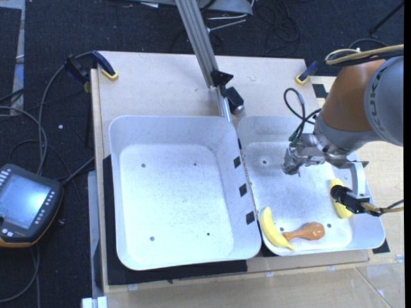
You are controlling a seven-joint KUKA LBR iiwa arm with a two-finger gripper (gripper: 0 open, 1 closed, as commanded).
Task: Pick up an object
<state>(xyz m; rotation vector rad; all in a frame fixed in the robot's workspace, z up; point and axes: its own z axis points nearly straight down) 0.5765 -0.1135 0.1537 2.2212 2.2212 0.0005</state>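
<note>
The two-finger gripper (292, 165) is seen above the middle of the shallow white right bin (270, 140); whether it is open or closed cannot be told. A curved yellow plastic banana (272, 228) and a tan plastic drumstick (307, 232) (lying side by side) are found near the bin's front edge.

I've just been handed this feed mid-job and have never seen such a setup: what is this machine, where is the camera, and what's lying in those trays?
One camera looks down at a slant on a bench. The grey and orange robot arm reaches in from the right. Its claw hangs over the right white bin; whether it grips anything cannot be told from here. Near that bin's front edge lie a yellow banana and a tan toy drumstick, touching or nearly so. The left white bin sits beside it. A handheld control pendant rests on the floor at far left.
</note>
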